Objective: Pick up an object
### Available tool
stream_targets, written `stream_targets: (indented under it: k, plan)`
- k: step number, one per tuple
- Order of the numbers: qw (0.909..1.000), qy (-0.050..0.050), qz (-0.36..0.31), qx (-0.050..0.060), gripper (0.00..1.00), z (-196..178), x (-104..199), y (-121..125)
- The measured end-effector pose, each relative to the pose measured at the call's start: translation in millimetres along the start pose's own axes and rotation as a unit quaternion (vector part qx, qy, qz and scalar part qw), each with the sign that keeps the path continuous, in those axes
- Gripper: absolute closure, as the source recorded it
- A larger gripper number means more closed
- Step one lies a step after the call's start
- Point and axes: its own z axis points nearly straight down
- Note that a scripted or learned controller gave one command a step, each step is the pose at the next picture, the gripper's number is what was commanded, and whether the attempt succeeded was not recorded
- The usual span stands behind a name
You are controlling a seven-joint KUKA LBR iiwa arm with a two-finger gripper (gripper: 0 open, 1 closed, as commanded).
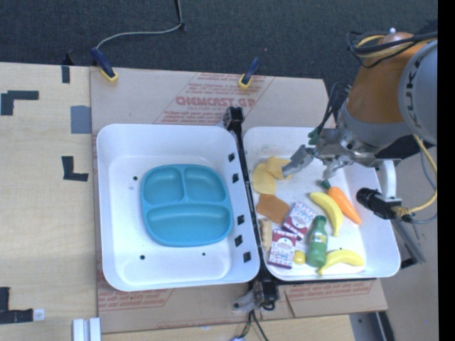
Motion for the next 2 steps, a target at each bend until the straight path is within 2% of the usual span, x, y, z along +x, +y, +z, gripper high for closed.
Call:
stream_targets:
  k: [1,2]
  plan:
    - [1.0,0.0,0.001,0.001,0.0,79.8,-61.1,17.7]
    - [1.0,0.003,-0.001,-0.001,0.0,126.2,-94.9,-2.4]
